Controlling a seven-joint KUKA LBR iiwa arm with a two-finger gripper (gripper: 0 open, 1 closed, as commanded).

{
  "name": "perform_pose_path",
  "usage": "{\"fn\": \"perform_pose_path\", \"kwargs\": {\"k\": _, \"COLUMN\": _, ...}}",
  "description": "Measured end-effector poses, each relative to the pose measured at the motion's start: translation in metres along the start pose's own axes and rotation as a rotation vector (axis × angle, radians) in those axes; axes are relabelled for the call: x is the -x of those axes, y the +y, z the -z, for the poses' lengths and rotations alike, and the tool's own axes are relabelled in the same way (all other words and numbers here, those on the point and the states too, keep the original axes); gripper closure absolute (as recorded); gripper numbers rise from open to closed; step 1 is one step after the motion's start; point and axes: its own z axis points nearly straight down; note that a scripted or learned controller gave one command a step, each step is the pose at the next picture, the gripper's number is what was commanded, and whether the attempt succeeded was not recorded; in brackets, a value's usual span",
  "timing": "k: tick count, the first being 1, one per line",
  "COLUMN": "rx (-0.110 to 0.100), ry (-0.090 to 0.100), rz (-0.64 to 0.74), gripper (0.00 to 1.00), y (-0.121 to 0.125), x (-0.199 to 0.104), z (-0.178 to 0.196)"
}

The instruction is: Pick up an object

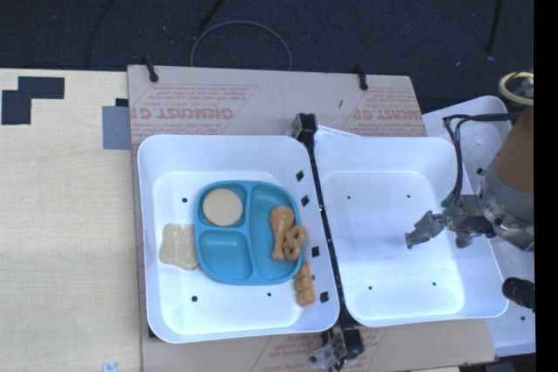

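Two shallow white bins are seen side by side in the middle of the frame: the left bin (166,187) and the right bin (392,292). One blue divided tray (228,261) with three compartments lies in the left bin. One round tan disc (221,206) is held in the tray's upper-left compartment, and one brown pretzel-like piece (286,233) in its right compartment; the lower-left compartment is seen bare. One pale bread-like slice (180,246) lies on the bin floor, touching the tray's left edge. One small orange-brown piece (303,284) is found just beside the tray's lower-right corner, near the divider between the bins.

The gripper (422,232) is seen over the right part of the right bin, reached in from the right edge of the frame, well apart from every object in the left bin. Nothing is held between its fingers; whether they are spread wide or narrow cannot be told from this angle.

A brown cardboard sheet (218,104) with red print lies under both bins. A black cable (240,35) is looped on the dark floor in the upper part of the frame.
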Motion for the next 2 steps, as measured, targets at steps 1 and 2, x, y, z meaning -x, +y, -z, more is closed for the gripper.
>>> {"fn": "perform_pose_path", "kwargs": {"k": 1, "rx": 0.012, "ry": -0.003, "rz": 0.002, "gripper": 0.0, "y": 0.002, "x": 0.0, "z": 0.006}}
{"fn": "perform_pose_path", "kwargs": {"k": 2, "rx": 0.007, "ry": 0.0, "rz": 0.002, "gripper": 0.0, "y": 0.004, "x": 0.003, "z": -0.038}}
